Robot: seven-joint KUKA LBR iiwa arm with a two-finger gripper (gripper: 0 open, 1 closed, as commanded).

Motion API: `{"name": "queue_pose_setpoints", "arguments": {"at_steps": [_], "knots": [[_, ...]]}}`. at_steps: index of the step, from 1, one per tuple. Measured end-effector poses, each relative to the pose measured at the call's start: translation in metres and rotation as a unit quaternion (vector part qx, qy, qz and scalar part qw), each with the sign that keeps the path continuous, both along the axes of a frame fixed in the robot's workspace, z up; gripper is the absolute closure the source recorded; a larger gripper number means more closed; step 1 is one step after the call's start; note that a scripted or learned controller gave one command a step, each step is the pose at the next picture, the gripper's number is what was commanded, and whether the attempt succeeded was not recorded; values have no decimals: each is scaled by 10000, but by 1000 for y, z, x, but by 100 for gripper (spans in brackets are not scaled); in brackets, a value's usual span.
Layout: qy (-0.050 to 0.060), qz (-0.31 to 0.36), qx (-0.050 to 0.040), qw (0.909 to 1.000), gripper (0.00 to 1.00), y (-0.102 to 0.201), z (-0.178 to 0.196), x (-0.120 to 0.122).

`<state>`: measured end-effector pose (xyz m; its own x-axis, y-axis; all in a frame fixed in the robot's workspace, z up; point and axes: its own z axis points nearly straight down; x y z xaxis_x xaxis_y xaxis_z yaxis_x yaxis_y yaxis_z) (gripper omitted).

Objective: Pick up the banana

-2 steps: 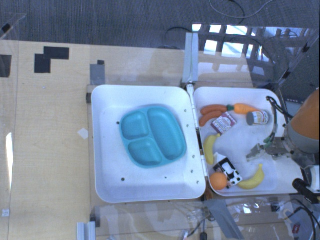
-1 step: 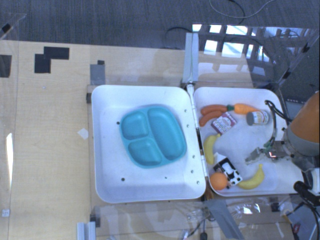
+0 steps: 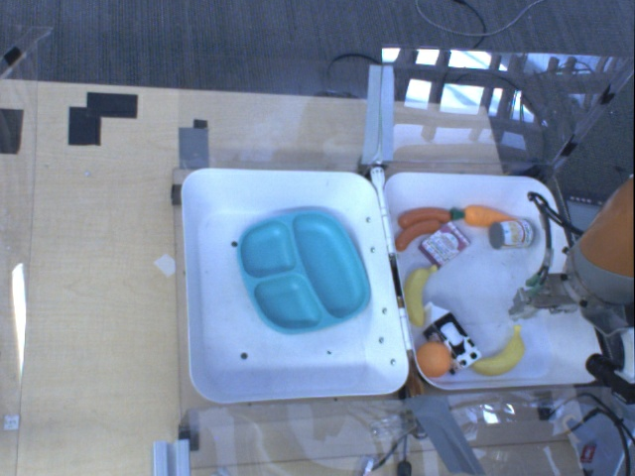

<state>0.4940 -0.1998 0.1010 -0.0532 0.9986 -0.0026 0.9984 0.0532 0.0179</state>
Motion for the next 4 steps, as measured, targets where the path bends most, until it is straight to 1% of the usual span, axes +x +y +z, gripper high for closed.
{"name": "queue_pose_setpoints", "arguments": {"at_steps": [1, 2, 3, 4], "knots": [[57, 1664, -21, 9860, 100, 42, 31, 12], [58, 1662, -20, 9861, 0, 42, 31, 12], [38, 3228, -49, 9464, 0, -6, -11, -3], [-2, 3232, -65, 9463, 100, -5, 1, 0]]}}
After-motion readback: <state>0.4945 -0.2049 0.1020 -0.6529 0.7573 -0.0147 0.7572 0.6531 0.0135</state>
